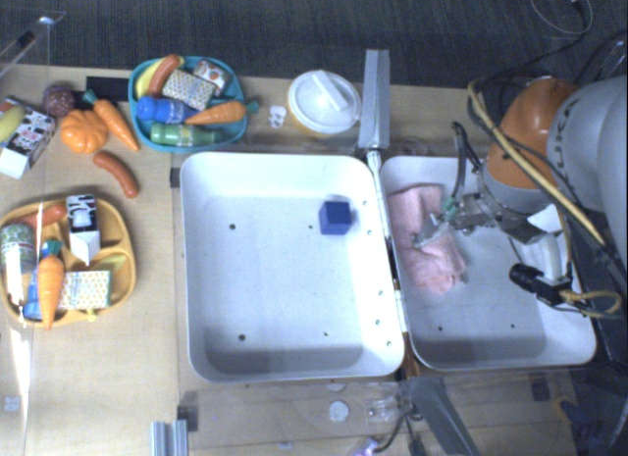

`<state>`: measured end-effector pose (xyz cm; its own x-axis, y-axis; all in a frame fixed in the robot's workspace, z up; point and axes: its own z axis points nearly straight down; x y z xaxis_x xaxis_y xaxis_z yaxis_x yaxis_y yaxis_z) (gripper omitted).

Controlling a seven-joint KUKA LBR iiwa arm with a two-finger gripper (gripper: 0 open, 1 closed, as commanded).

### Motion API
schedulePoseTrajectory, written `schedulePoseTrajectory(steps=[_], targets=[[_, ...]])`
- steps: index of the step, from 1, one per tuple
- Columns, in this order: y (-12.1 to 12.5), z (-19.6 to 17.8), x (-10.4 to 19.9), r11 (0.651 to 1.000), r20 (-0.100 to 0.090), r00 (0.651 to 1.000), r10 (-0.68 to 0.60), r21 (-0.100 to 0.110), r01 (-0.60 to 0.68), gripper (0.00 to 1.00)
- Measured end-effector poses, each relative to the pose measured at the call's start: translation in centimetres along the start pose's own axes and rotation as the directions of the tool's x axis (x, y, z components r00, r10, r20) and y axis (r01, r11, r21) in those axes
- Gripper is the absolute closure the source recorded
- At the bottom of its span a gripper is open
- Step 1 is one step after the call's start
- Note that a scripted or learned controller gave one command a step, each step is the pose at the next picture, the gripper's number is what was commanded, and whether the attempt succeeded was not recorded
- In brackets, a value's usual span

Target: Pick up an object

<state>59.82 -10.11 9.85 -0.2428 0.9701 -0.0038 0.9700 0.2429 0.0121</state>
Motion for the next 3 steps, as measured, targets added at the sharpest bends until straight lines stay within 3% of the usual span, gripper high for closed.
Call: schedulePoseTrajectory(steps=[1, 2, 3], targets=[[-5.6, 0.5, -1.6, 0.999, 0.003, 0.999, -0.054, -0.006, 0.054, 0.00], [-4.9, 0.5, -5.5, 0.981, 0.003, 0.981, -0.194, -0.005, 0.194, 0.00], [0.2, 0.7, -8.6, 0.984, 0.003, 0.984, -0.179, -0.003, 0.179, 0.00]])
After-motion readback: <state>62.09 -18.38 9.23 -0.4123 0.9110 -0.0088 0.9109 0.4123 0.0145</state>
